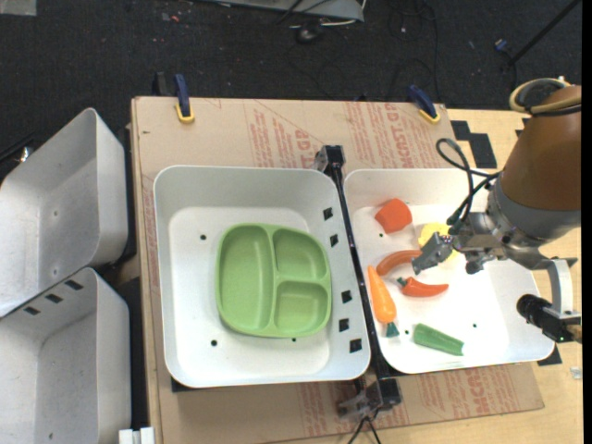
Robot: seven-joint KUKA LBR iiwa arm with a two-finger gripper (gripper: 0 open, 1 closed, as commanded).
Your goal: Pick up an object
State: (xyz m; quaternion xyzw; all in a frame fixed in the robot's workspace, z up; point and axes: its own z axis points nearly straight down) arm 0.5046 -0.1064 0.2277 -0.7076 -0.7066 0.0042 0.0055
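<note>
The right bin [518, 336] holds several toy foods. There is an orange-red chunk [394, 215], a yellow piece [431, 237], a curved orange chili [395, 260], a red pepper [425, 289], a carrot [381, 294] and a green vegetable [437, 339]. My gripper [453, 260] hangs over the middle of this bin, just right of the yellow piece and above the red pepper. Its fingers stand apart, with nothing between them. The left finger [427, 257] partly covers the yellow piece.
The left bin [185, 248] holds a green divided plate [275, 280]. A black divider [350, 266] runs between the bins. The grey and orange arm [546, 174] reaches in over the right bin's far right side. Two white trays [55, 276] stand off the bench at left.
</note>
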